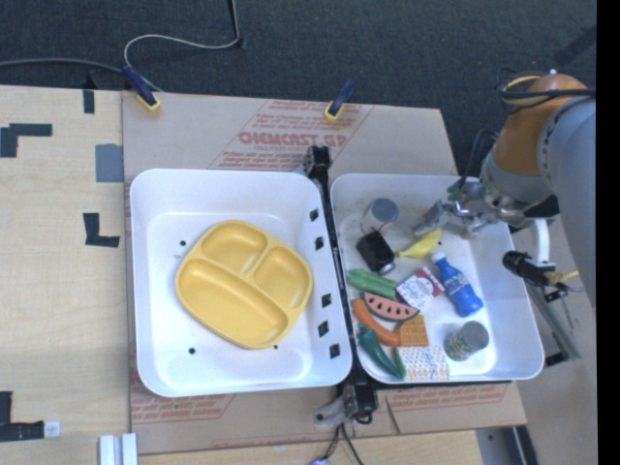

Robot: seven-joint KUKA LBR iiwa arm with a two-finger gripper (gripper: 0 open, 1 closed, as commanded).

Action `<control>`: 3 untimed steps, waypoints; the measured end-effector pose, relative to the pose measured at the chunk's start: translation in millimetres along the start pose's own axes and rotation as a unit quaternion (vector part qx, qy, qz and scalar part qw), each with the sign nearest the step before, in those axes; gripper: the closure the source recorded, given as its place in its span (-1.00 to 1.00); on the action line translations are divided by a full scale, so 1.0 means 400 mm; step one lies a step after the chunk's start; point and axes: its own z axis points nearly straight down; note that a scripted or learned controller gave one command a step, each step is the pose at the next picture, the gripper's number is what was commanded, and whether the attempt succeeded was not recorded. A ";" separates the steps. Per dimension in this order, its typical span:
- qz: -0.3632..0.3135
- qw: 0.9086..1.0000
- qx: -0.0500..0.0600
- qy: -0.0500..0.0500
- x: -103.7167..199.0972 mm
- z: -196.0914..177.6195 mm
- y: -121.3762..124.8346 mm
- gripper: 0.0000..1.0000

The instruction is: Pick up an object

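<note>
Two shallow white plastic bins sit side by side. Left bin (155, 260) holds a glossy yellow divided plate (244, 282). Right bin (513, 352) holds mixed toys: blue bottle (457, 286), watermelon slice (387, 308), black block (375, 252), yellow wedge (422, 245). Metal gripper (465, 211) hangs over the upper part of that bin, just above the wedge; finger state cannot be determined.

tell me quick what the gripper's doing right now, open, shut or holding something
gripper: cannot be told from this view; it hangs over the upper part of the right bin, just above the yellow piece, with nothing seen in its grasp.
</note>
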 end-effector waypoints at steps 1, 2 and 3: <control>-0.001 1.000 -0.001 -0.002 -0.001 -0.025 0.001 1.00; 0.001 1.000 0.001 -0.001 0.034 -0.313 -0.151 1.00; 0.001 1.000 0.002 0.000 0.141 -0.373 -0.223 1.00</control>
